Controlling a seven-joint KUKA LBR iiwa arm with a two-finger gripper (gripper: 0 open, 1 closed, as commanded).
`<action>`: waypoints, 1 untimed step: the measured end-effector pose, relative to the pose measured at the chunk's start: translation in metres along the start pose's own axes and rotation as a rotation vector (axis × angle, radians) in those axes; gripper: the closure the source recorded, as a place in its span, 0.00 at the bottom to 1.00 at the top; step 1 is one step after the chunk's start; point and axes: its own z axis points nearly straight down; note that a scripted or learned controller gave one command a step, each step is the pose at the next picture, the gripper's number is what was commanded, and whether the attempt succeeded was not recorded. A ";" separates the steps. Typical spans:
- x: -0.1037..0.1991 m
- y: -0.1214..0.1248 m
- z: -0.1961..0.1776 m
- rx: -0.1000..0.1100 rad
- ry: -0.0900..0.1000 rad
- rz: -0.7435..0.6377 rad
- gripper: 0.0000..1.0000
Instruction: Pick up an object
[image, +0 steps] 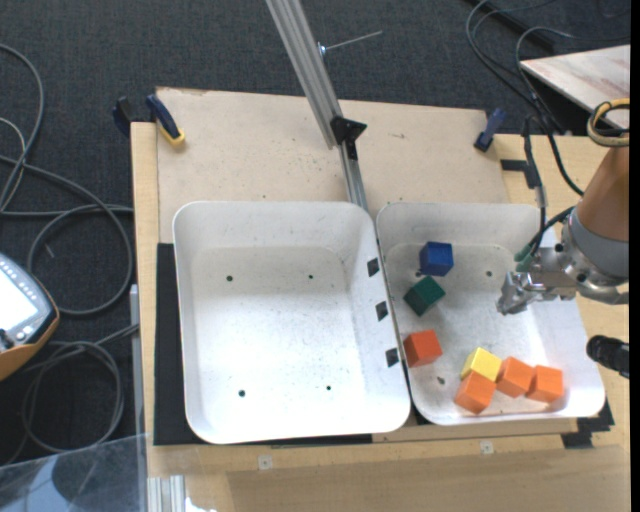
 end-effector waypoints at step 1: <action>0.051 -0.006 -0.002 0.000 0.003 -0.005 1.00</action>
